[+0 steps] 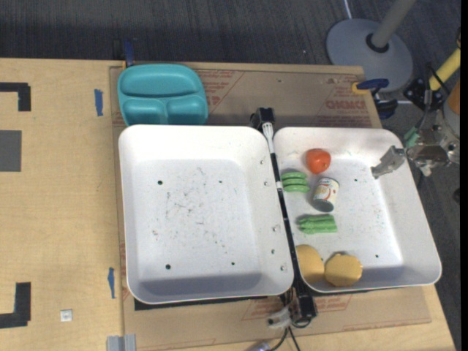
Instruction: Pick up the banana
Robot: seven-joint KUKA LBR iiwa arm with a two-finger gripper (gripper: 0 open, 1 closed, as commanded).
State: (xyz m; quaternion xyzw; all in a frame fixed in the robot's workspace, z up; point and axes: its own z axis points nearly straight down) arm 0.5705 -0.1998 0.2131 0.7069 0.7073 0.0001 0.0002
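Two shallow, glossy white plastic bins with rounded corners sit side by side on a brown cardboard sheet (307, 86). At 6 o'clock in the right bin (409, 232), the banana (344, 269) reads as a stubby, matte yellow shape touching a paler yellow lump (310, 263); its outline is hard to make out. Toward 12 o'clock lie a round red tomato (317, 160), two ribbed green pieces (317, 224) and a small tilted can (325, 193). The metallic grey gripper (385, 163) hangs at 2 o'clock over that bin, well apart from the banana; whether it is open or closed cannot be told
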